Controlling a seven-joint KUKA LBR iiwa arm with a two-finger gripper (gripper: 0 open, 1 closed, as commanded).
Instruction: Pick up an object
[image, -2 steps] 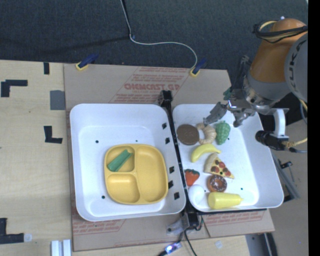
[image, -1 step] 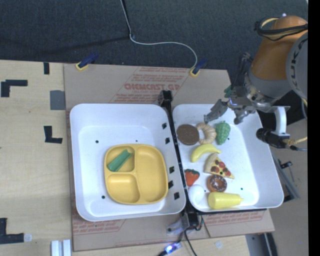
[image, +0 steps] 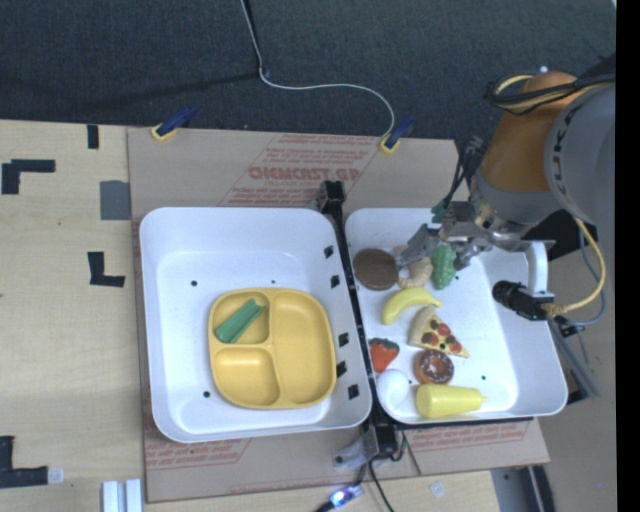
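The right bin (image: 520, 340) holds several toy foods. Among them are a brown round piece (image: 375, 268), a banana (image: 408, 302), a pizza slice (image: 438, 335), a strawberry (image: 384, 352), a donut (image: 434, 367) and a yellow lump (image: 448, 401). A green piece (image: 443, 262) lies at the bin's back beside a small beige piece (image: 420, 270). My gripper (image: 441, 250) is low over the back of this bin. It looks open, its fingers spread to either side of the green piece. I cannot tell whether they touch it.
The left bin (image: 180, 260) holds a yellow divided plate (image: 285, 350) with a green piece (image: 238, 321) in one compartment. A black divider (image: 345, 290) runs between the bins. The arm (image: 540, 150) and its cables hang over the right bin's far right corner.
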